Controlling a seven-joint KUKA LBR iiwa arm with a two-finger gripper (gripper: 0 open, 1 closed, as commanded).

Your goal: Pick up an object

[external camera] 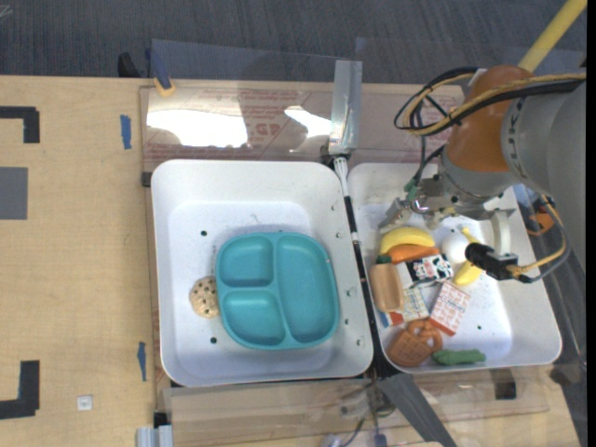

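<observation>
Grip state not determinable; gripper (416, 208) positioned at upper left of right bin (535, 343), just above banana (408, 239). Found heaped in that bin's left half, right of frame centre: banana, small cartons (438, 270), green item (458, 356).

A: Floor spec?
B: Dark grey-blue carpet (279, 7) across the top of the view, w/ a faint diagonal weave; it shows again at lower right, past the bench edge.

A: Bench surface?
B: Light wood benchtop (74, 250), pale tan; black angular marks (23, 124) at the left edge, top & bottom; grey square patch (11, 194) between them; short blue tape strips (125, 130) near the bins' left side.

A: Anything behind the bins?
B: Clear plastic sheet (233, 119) lying flat, w/ bright glare; metal upright bracket (345, 105) at its right end.

A: Lighting?
B: Overhead, even; soft shadows; strongest reflection on the sheet.
</observation>
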